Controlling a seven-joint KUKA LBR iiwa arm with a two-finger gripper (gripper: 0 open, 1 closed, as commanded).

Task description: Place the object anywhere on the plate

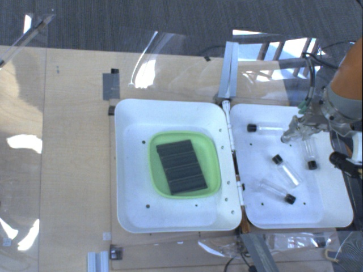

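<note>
While our gripper [293, 130] hovers at one o'clock in the right bin [340, 217], we cannot tell its jaw state. We should descend squarely over one vial [285, 171], then carry it toward nine o'clock onto the green plate [212, 162].

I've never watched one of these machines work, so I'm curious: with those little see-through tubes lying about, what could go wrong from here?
Three risks, as I judge it. The clear vials are round and could roll away from the gripper when nudged. They lie close together, so it may bump a neighbour. And the green plate sits in the other bin, already carrying a dark ridged block, so a vial dropped there might roll off it.
</note>
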